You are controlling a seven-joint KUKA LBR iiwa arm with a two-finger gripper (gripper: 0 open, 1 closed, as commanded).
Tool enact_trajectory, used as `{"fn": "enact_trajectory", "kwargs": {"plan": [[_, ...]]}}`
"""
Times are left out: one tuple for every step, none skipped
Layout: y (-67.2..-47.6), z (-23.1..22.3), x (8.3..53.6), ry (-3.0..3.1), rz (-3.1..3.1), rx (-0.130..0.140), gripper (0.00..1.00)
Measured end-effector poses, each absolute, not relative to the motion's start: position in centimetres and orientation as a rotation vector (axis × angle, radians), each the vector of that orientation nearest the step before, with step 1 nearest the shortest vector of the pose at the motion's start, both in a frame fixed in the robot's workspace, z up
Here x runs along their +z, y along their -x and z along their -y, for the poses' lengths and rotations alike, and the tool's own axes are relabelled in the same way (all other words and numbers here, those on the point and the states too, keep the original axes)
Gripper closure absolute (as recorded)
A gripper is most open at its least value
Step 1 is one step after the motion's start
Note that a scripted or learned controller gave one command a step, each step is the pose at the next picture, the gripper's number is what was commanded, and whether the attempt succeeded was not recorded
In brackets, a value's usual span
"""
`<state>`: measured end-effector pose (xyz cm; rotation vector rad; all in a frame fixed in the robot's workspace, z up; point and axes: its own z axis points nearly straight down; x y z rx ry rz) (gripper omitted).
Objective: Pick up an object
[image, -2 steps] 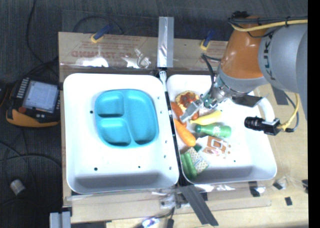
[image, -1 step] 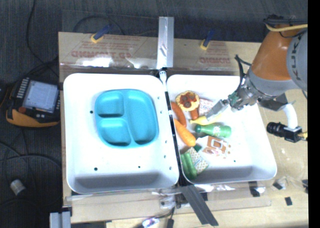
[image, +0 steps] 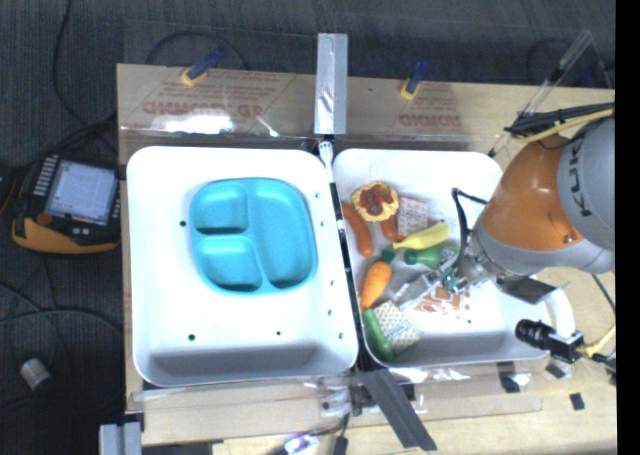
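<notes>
Dark carpet surrounds my bench; the gripper [image: 447, 278] hangs low just right of the small orange plastic carrot [image: 375, 282]. Whether it grips anything, I cannot tell. Nothing looks lifted yet.

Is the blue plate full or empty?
Empty. The blue plate in the left bin shows bare blue in all three sections.

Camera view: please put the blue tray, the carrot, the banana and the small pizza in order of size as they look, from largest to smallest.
1. Blue tray, by far the largest.
2. Banana, carrot and small pizza: these look close in size. The banana and carrot are longer and the pizza is rounder, so I would not rank them.
</notes>
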<state>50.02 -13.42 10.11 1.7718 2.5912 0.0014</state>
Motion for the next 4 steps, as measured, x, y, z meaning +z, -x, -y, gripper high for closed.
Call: {"fn": "enact_trajectory", "kwargs": {"plan": [[-52.0, 16.7, 16.9, -2.044, -2.387, -0.005, 0.00], [-52.0, 16.6, 17.7, -2.042, -2.390, -0.007, 1.00], [-52.0, 16.6, 17.7, -2.042, -2.390, -0.007, 0.00], [-58.2, 16.0, 10.6, -2.291, -2.150, -0.003, 0.00]]}}
